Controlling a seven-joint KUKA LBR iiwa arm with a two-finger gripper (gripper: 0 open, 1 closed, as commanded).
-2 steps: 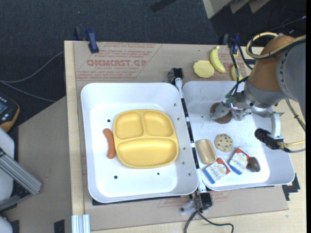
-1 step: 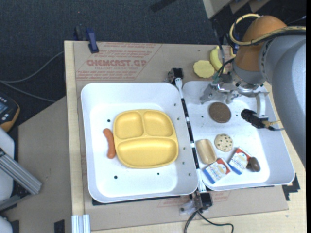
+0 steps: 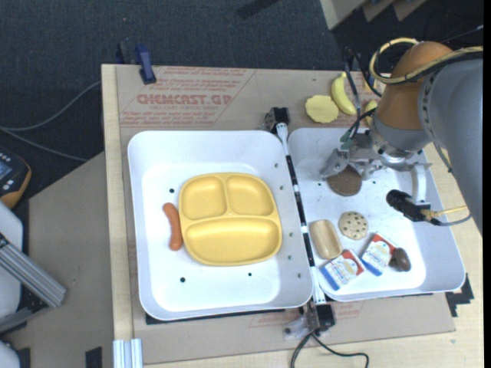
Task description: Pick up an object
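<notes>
In the camera view, the gripper (image 3: 350,169) is seen low over the far part of the right bin (image 3: 441,244), directly above a flat brown disc (image 3: 345,183), which lies on the bin floor just under and in front of it. The jaws appear to be spread apart, one to each side of the disc's far edge. Nothing is seen between them, so no object is held.

Nearer the camera in the same bin lie a chocolate-chip cookie (image 3: 354,225), a bread roll (image 3: 325,238), a red-trimmed small carton (image 3: 343,268), a blue-trimmed small carton (image 3: 377,254) and a dark brown lump (image 3: 400,261). All of them are apart from the gripper.

The left bin (image 3: 153,175) holds a yellow divided plate (image 3: 229,219), with a sausage (image 3: 173,226) just beside its left edge. A banana (image 3: 343,94) and a yellow slice (image 3: 321,109) rest on the bench (image 3: 192,98) beyond the right bin.

The step in hand is judged to be the approach for a grasp, with the brown disc as the likely target. The pick itself has not yet been made.

For the next move, the jaws would have to be brought down until they straddle the disc, then closed across its width before any lift. Because the disc is thin and lies flat, the tips would need to reach almost to the bin floor. A shallow closure is judged likely to slide over it.
</notes>
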